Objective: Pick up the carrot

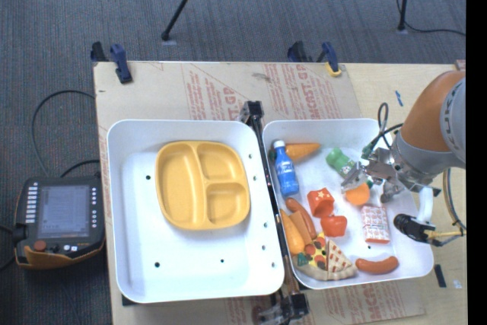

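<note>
Foreground of the right white bin (pixel 426 259) holds a brown plastic sausage (pixel 376 265), a toy pizza slice (pixel 329 258) and a hot dog in an orange bun (pixel 297 228). Behind these lie a white-and-red packet (pixel 374 224), two red plastic pieces (pixel 326 211) and a blue plastic bottle with a white cap (pixel 285 170). The two-finger gripper (pixel 367 177) sits over the right half of this bin, above a small orange item (pixel 357 195); whether it is spread or closed cannot be told, and nothing is visibly clamped. The orange tapered carrot (pixel 302 151) lies at the far edge of the same bin, up and to the left of the gripper, long axis running left-right, tip pointing right. A green toy (pixel 338 159) lies between gripper and carrot and is the likely obstruction; the bottle cap is just beside the carrot's blunt end. The left white bin (pixel 129 255) contains a yellow divided plate (pixel 203 184).
</note>
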Motion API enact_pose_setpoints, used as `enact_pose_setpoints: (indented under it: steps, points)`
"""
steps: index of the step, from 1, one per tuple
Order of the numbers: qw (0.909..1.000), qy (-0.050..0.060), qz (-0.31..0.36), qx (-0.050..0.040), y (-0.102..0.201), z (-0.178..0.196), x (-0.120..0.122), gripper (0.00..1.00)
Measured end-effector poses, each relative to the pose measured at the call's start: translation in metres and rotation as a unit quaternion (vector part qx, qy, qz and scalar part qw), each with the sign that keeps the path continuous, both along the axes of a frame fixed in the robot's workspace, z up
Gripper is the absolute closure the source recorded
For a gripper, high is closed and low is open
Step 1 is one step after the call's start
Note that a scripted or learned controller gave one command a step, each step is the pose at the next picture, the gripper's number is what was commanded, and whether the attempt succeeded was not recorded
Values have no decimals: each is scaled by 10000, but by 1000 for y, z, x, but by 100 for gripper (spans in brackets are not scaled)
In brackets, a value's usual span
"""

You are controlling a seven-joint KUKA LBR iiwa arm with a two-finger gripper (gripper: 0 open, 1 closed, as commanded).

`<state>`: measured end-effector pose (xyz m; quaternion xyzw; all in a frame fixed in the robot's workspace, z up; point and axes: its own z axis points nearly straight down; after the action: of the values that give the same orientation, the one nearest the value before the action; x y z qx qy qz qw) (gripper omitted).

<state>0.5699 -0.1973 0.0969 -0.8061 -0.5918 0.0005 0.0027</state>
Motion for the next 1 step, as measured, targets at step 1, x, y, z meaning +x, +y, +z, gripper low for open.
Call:
enact_pose_setpoints:
  steps: [1]
  points:
    - [9969, -4, -788, -10, 4, -9, -7, 0]
